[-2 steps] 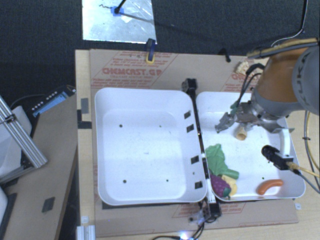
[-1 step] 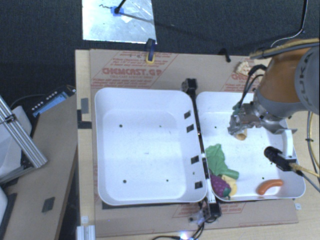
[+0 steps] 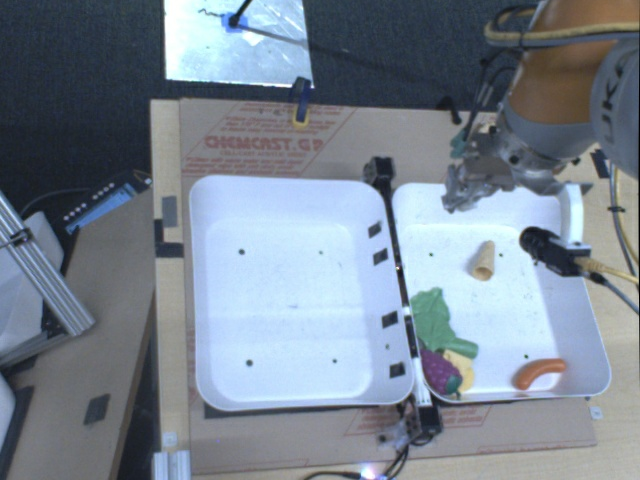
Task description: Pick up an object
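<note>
**Gripper over the right bin's far edge, nothing in hand**

The grey two-finger gripper [image 3: 462,200] hangs above the far left corner of the right shallow white bin [image 3: 580,313], its tips pointing down; whether the jaws are parted or closed I cannot tell from this slanted view, and no object shows between them.

Nearest to it lies a small tan cone-shaped piece [image 3: 484,260], on the bin floor just below and to the right of the tips, apart from everything else. It looks like light, rigid plastic; its taper could let it squirt out of a pinch, so closing across the wider end seems safest.

Farther toward the near side, a green leafy toy [image 3: 431,314] lies against the left wall, touching a purple grape cluster [image 3: 440,368] and a yellow piece [image 3: 462,349]. These look light too, but crowded together, so a clean grip is doubtful.

An orange sausage-shaped toy [image 3: 539,372] rests alone near the near right corner: smooth, rounded, probably slippery, best taken across its middle.

The left white bin [image 3: 205,298] sits beside.
</note>
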`<move>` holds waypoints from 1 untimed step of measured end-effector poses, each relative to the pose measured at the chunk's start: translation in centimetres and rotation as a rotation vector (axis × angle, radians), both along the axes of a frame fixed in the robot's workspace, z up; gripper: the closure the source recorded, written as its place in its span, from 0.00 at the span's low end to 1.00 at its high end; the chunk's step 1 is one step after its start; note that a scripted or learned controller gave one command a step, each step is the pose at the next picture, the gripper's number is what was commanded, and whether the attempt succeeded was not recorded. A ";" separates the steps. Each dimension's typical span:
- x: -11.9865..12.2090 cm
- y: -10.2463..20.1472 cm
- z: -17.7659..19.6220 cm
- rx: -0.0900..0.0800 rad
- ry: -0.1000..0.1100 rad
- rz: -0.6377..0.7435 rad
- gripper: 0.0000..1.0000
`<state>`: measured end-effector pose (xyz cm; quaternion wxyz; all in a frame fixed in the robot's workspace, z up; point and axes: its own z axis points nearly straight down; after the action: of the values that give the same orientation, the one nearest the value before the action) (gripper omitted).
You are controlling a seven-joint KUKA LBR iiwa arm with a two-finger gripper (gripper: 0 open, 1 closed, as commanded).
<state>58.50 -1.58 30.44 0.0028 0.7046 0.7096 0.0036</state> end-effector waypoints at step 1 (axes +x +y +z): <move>1.4 1.8 9.5 0.000 -0.003 -0.001 1.00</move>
<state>59.86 0.23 39.91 0.0041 0.7049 0.7093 0.0046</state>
